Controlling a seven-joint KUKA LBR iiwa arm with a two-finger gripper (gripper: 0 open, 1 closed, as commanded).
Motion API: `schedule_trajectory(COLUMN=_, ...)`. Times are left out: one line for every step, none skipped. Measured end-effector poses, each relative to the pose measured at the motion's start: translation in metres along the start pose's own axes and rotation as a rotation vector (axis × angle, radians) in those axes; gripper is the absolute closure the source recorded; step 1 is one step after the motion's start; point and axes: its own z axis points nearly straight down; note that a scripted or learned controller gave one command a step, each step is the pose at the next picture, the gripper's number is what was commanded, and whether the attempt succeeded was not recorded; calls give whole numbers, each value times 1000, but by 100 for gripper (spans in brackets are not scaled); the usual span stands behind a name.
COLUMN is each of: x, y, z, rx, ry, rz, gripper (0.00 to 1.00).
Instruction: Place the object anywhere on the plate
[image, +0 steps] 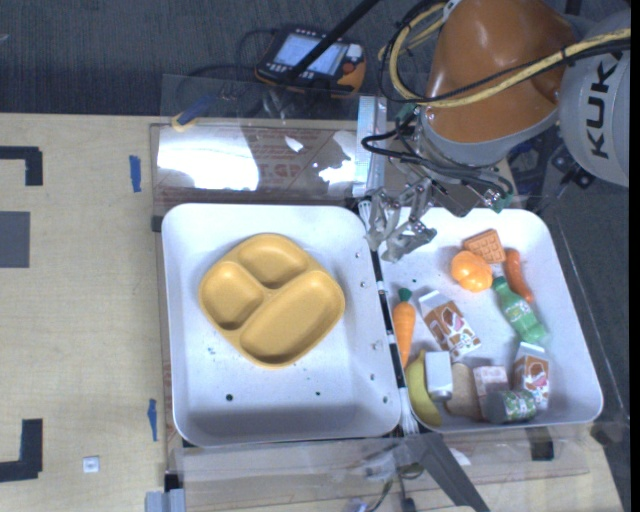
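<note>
1. Gripper (400, 232), metal two-finger type, hangs over the inner top corner of the right white bin (575, 330), near the divider. Can't tell its state; nothing seen in it.
2. Yellow three-section plastic plate (272, 298) sits in the left white bin (180, 300), w/ nothing on it.
3. Candidate objects all lie in the right bin: orange toy carrot (403, 326) by the divider, round orange fruit (470, 270), waffle-like orange square (484, 244), green bottle (519, 312), small printed cartons (451, 329), yellow banana (421, 392). Task obj not picked, I'd judge.
4. Risks: items packed tight, so a descent could clip two at once or push one aside; round fruit may roll out of a pinch; carrot hugs the wall, so a finger could hit the rim.
5. Writing: "KU" readable on the arm's grey housing (600, 90); carton print too small to read.
</note>
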Motion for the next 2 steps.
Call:
schedule_trajectory(x=26, y=89, z=59, rx=-3, ry=6, rz=120, gripper=100)
schedule_trajectory(x=-29, y=94, z=97, rx=-2, ry=1, rz=-57, gripper=100)
